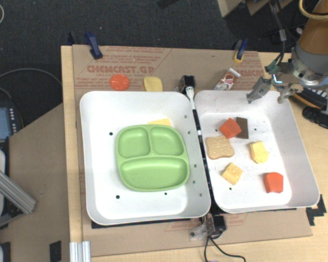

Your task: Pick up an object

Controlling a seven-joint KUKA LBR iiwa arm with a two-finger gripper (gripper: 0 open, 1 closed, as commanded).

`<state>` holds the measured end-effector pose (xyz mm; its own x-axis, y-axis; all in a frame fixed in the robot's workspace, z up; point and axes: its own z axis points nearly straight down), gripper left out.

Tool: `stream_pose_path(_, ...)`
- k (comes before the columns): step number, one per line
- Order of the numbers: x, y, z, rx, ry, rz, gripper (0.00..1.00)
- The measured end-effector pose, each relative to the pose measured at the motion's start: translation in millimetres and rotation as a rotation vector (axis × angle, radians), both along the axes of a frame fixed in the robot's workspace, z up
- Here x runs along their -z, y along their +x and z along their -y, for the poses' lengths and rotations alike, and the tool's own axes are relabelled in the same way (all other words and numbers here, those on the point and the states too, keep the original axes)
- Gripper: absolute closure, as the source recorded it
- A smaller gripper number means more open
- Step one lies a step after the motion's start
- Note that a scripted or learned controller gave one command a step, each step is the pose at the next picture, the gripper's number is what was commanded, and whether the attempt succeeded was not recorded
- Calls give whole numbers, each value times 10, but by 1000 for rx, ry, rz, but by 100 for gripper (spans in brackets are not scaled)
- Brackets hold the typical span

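The right bin (295, 146) holds several small objects: an orange-red block (229, 127) touching a dark brown block (242, 127), a toast-shaped piece (218, 147), a pale yellow block (258, 152), a yellow wedge (232, 173) and an orange-red piece (273, 182). My gripper (269, 92) hangs over the bin's far edge, above and to the right of the brown block. Its two fingers (255, 93) stand spread apart, open, with nothing between them.
The left bin (95, 146) carries a green divided plate (152, 157) with a yellow piece (160, 123) peeking out behind it. On the board beyond the bins lie an orange disc (119, 82), a yellow lump (152, 84), a black part (187, 82) and a small packet (226, 81).
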<state>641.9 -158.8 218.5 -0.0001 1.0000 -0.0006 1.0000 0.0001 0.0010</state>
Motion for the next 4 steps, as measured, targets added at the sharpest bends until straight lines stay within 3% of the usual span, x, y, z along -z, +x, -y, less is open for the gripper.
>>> stream_pose_path(1, 1417, -198, 32, 1, 3, -10, 0)
stream_pose_path(2, 1341, -1069, 529, 8, 1, -9, 0)
stream_pose_path(3, 1344, -1662, 357, 3, 4, -8, 0)
stream_pose_path(4, 1236, -1626, 368, 2, -1, 2, 100)
